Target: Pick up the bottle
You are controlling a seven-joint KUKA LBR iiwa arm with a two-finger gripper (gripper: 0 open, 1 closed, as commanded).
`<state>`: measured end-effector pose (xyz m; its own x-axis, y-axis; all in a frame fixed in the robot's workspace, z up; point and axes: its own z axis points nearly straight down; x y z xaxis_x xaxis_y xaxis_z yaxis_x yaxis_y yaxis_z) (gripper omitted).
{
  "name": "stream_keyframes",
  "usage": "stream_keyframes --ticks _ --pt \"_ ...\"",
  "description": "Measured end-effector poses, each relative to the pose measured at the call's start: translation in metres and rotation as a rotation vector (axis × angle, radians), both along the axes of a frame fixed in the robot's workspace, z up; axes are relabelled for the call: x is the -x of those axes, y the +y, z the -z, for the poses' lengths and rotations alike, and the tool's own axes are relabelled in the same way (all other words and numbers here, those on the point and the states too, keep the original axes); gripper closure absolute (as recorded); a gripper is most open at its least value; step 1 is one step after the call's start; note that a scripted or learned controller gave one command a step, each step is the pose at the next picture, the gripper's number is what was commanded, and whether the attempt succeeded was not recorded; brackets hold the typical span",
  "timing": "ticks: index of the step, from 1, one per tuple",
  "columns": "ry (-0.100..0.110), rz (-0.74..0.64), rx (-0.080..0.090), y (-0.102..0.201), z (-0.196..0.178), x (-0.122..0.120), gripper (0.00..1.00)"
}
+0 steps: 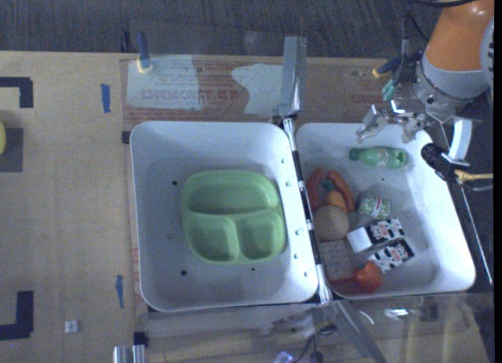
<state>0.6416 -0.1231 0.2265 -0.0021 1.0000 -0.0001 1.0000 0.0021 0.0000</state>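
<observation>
Gripper (390, 121) open, empty, hovering at 12 o'clock of bottle (379, 157). Should descend straddling bottle's short axis, clear of bin wall (345, 130).

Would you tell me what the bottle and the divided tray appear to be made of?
The bottle looks like pale green translucent plastic, lying on its side with a soft sheen, though blur leaves this open. The divided tray seems moulded matte plastic: uniform light green, rounded compartment walls, no glare.
</observation>
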Motion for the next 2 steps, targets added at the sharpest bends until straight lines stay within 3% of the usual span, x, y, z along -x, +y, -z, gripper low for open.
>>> stream_keyframes --ticks 1,2 --pt "-0.021 0.057 0.006 -0.028 0.112 -0.017 0.0" --pt "-0.026 -0.111 0.003 -0.062 0.125 -0.018 0.0"
